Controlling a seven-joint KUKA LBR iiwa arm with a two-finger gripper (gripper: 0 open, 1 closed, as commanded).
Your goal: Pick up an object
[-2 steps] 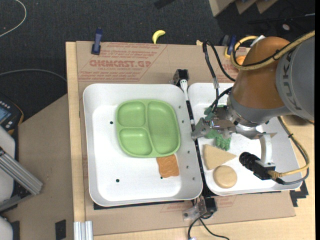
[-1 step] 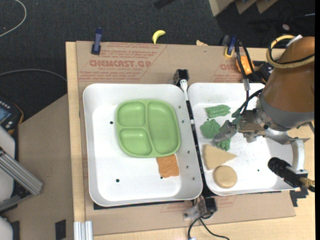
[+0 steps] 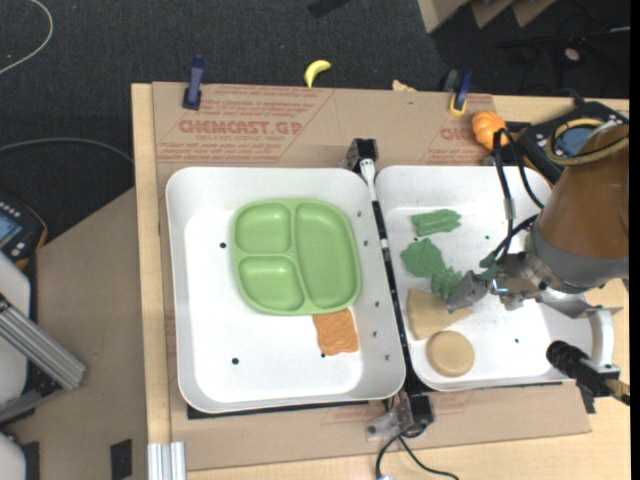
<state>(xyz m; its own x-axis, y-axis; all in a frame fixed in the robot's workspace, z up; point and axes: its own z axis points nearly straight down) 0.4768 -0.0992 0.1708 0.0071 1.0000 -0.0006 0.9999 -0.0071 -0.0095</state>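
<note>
Fingers (image 3: 462,293) beside green toy (image 3: 428,261)

The table (image 3: 250,123) is covered with a brown cardboard sheet printed with red lettering along its far edge. Two shallow white bins sit on it side by side, touching along their inner rims: the left bin (image 3: 195,288) and the right bin (image 3: 520,368). A blue clamp (image 3: 193,81) grips the far edge near the left corner, and another blue clamp (image 3: 460,90) grips it further right. A small orange thing (image 3: 487,125) lies near the far right corner.
</note>
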